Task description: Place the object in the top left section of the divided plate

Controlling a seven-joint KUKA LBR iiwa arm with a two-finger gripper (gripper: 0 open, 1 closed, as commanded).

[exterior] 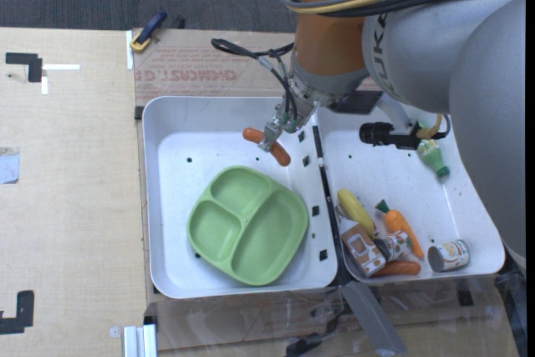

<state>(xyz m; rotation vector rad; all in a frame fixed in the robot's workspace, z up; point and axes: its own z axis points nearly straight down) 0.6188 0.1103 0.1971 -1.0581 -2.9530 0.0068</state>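
Observation:
A green divided plate [248, 223] lies in the left bin [167, 180], with its small sections toward the upper left. Just above the plate's far rim, my gripper [273, 138] hangs over the bin floor, shut on a small orange sausage-shaped object [281, 155]. The object's ends stick out on both sides of the fingers, one toward the upper left and one toward the lower right. It sits beyond the plate, not over any section. All three plate sections hold nothing.
The right bin [468, 196] holds a yellow corn-like piece [355, 211], a carrot [394, 221], a green bottle [433, 156], a small can [448, 255] and a brown box [361, 250]. A ridge [322, 180] divides the bins. Cardboard [201, 67] lies behind.

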